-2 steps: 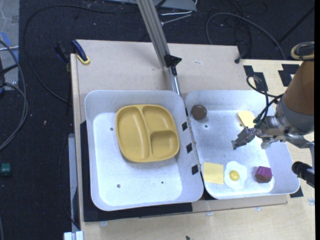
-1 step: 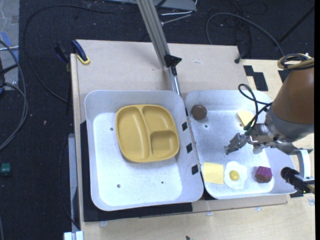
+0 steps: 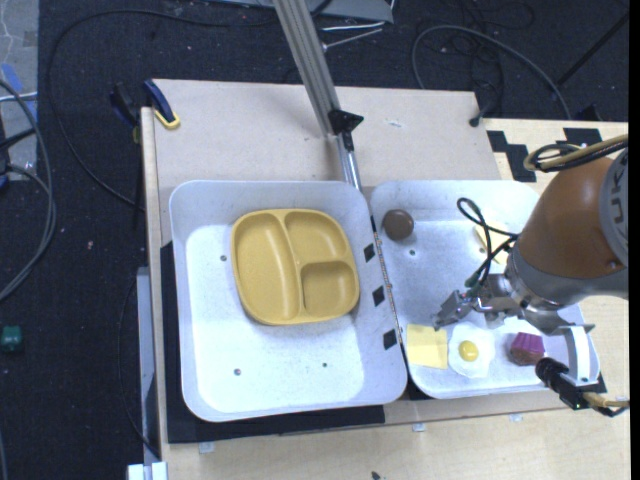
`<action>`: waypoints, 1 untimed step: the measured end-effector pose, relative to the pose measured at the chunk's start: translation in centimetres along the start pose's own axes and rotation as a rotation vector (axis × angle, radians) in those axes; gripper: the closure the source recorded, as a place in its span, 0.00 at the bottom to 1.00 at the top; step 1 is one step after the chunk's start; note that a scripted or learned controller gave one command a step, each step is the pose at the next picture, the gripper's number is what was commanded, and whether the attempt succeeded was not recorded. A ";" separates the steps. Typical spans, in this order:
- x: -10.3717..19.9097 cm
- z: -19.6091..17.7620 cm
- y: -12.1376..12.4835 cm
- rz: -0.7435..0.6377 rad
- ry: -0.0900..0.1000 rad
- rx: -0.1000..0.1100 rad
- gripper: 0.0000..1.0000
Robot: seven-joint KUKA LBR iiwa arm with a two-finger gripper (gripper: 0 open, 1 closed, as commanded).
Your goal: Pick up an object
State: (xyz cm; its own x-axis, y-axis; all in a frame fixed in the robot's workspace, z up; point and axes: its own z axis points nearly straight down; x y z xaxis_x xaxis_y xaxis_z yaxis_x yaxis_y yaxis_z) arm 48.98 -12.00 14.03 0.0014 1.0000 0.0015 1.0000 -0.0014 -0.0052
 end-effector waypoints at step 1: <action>0.0 -1.3 0.1 0.001 -0.001 -0.005 1.00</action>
State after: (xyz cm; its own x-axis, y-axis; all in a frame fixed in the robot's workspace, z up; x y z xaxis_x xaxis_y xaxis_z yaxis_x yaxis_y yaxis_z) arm 49.10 -12.03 15.35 0.0021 1.0000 0.0001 1.0000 -0.0021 -0.0005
